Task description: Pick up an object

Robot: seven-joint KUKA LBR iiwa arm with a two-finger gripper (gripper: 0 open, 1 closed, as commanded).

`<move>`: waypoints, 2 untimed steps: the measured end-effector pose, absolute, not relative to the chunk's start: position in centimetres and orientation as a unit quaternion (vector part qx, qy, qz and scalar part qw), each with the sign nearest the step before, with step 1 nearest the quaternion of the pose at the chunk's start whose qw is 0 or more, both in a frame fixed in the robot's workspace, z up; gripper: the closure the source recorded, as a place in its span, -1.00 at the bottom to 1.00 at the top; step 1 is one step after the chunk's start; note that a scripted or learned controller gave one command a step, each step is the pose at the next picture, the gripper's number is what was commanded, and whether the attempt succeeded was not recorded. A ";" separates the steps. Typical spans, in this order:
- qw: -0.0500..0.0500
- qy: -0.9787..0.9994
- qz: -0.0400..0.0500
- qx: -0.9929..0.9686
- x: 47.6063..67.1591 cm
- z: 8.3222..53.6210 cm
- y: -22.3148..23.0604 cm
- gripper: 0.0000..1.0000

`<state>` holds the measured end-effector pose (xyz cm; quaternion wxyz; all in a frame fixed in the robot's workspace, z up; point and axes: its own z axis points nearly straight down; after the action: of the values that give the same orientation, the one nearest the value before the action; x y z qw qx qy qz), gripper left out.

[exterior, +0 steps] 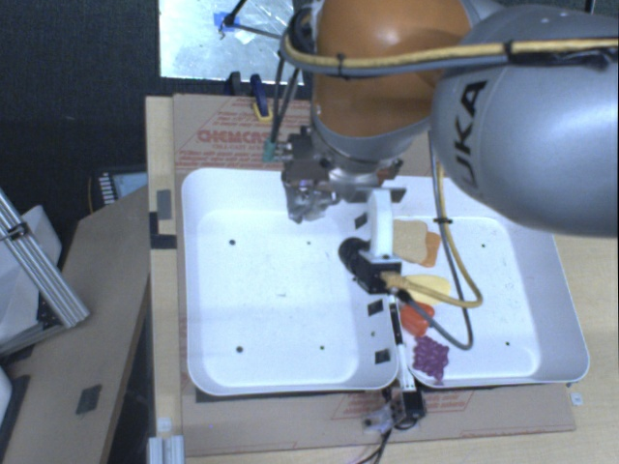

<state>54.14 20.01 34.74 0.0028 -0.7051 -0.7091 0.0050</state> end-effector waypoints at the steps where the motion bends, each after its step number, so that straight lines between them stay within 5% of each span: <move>1: 0.001 -0.707 0.001 -0.708 48.4 33.4 14.6 1.00; 2: -0.004 -0.704 -0.004 -0.710 48.8 42.8 5.9 1.00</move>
<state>48.75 5.85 42.76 -0.0043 -0.7098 -0.7044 -0.0043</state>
